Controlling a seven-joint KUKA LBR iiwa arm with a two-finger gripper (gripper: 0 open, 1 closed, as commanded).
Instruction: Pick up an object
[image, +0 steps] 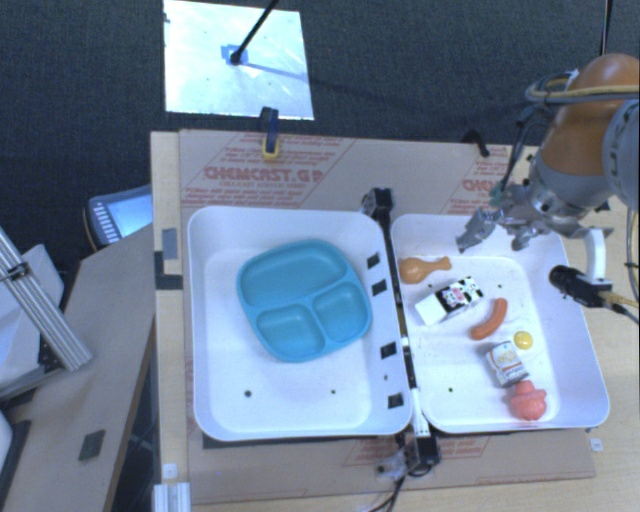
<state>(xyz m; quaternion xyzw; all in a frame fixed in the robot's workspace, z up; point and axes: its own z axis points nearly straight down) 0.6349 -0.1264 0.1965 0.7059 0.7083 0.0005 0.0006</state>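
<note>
Red print on the cardboard looks like "CHEMCAST GP". The end effector – fingers spread wide, holding nothing – hangs just above-right of the drumstick.

Blue tray, cow-spotted carton

**Dark carpet, pale tabletop, cardboard underlay**

A dark, speckled carpet-like floor fills the upper part of the camera view. On it lies a shiny square metal sheet that catches the light, with a thin dark rod slanting across it. The light wooden tabletop is covered by a cardboard sheet printed with red lettering, and a yellow-and-black clamp grips its far edge. At the left stands a lower beige side table, bearing a ribbed aluminium rail and a small grey screen.
</note>
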